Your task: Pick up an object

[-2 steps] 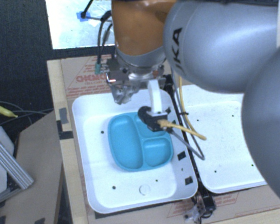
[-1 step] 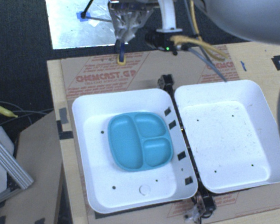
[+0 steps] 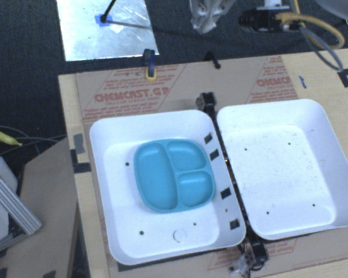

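Gripper (image 3: 211, 11) hangs at the top of the camera view, above the bench's far edge; fingers spread, nothing between them. Blue divided plate (image 3: 173, 174) lies flat in the left bin (image 3: 126, 237), well apart from gripper. Right bin (image 3: 341, 177) adjoins.

Bench (image 3: 123, 91) bears 2 white bins: left (image 3: 108, 144), right (image 3: 324, 122), touching.

Red print reading "CHEMCAST GP" stands on the brown paper-faced sheet (image 3: 130, 95) just behind the left white bin (image 3: 112, 175).
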Tool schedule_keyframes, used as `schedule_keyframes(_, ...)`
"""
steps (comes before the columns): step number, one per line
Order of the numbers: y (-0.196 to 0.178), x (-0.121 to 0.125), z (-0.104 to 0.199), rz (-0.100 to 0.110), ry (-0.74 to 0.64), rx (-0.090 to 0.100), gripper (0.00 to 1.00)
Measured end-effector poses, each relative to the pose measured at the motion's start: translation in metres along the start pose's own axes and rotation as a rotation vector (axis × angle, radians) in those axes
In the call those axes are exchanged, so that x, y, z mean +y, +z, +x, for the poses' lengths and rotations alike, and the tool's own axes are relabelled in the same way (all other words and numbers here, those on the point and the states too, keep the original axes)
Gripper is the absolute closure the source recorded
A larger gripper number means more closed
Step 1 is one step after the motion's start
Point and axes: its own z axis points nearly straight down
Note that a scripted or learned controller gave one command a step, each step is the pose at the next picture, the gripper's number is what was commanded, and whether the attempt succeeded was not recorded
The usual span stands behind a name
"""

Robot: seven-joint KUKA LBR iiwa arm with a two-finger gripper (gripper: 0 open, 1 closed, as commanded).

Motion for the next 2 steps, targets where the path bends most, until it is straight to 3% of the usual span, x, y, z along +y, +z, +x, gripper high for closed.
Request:
schedule_keyframes(1,0.027,-0.048,0.108,0.007,-0.02,0.007,1.0)
schedule_keyframes(2,-0.041,-0.061,0.1,-0.003,-0.012,0.007,1.0)
